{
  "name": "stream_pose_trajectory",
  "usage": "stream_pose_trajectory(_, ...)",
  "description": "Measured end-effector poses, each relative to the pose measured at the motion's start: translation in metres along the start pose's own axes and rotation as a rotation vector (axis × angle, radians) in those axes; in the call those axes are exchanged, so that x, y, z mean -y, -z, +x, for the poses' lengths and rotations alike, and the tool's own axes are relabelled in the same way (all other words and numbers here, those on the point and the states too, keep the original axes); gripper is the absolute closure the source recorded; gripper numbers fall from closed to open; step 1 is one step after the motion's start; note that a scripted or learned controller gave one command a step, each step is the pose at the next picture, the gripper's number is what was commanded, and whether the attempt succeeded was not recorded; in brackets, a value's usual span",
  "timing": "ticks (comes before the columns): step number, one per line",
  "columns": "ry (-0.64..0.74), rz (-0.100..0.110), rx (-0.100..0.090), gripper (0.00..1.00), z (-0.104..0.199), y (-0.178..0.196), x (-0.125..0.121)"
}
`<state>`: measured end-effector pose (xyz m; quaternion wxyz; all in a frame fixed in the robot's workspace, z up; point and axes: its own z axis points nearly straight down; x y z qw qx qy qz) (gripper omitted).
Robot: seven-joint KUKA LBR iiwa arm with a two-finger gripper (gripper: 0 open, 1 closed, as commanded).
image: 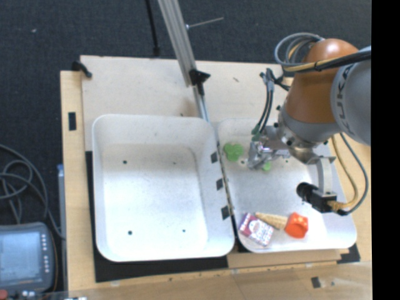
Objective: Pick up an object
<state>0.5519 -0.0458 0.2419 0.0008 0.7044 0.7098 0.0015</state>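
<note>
The tabletop (pixel 75 186) carried two shallow white bins side by side. The left bin (pixel 156 186) lay well to the left of the pincer. A slanted metal rail (pixel 181 49) ran down to the seam between the bins, up and left of the pincer. In the right bin (pixel 347 233), a green round object (pixel 234 150) sat just left of the pincer, close but apparently not touching. The pincer (pixel 259 157) hung low in the upper part of the right bin, with a small green piece (pixel 267 165) at its lower right edge; whether this was gripped could not be told, nor whether the pincer stood apart or together. Below the pincer, along the near wall, lay a purple-and-white packet (pixel 256 229), a tan cone (pixel 271 219) touching it, and an orange-red object (pixel 297 225) at the cone's right end. The grey arm with its orange band (pixel 319 80) rose above and right of the pincer.
</note>
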Motion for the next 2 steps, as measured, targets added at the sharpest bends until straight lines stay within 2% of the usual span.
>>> stream_pose_trajectory(2,0.000,0.001,-0.001,1.00,0.088,0.008,-0.037)
